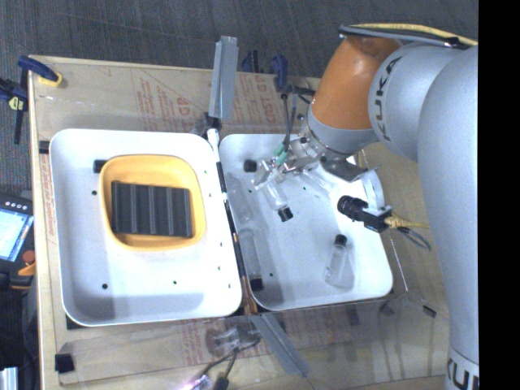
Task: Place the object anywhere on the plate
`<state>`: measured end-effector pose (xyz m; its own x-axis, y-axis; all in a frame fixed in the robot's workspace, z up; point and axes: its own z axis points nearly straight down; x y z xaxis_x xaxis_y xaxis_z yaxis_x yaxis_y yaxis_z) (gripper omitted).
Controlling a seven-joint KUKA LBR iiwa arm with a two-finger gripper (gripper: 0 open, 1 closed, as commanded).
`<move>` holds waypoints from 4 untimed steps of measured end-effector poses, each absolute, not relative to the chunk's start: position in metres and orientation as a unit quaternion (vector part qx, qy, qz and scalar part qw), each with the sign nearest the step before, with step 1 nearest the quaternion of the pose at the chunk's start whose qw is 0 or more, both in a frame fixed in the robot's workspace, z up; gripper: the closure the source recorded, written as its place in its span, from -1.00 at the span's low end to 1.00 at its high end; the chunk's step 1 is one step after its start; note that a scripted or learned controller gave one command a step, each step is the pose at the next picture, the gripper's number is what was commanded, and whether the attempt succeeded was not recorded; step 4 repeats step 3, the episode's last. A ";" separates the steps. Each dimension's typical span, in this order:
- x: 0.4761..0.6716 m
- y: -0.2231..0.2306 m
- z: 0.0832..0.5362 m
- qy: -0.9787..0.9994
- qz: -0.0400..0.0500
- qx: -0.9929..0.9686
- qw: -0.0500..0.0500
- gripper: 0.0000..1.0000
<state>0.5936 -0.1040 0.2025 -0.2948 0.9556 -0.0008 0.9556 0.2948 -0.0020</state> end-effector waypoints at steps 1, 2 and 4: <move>0.615 -0.012 0.191 -0.845 0.000 -0.535 0.000 1.00; 0.585 -0.002 0.191 -0.904 0.001 -0.427 0.003 1.00; 0.585 -0.002 0.191 -0.904 0.001 -0.427 0.002 -1.00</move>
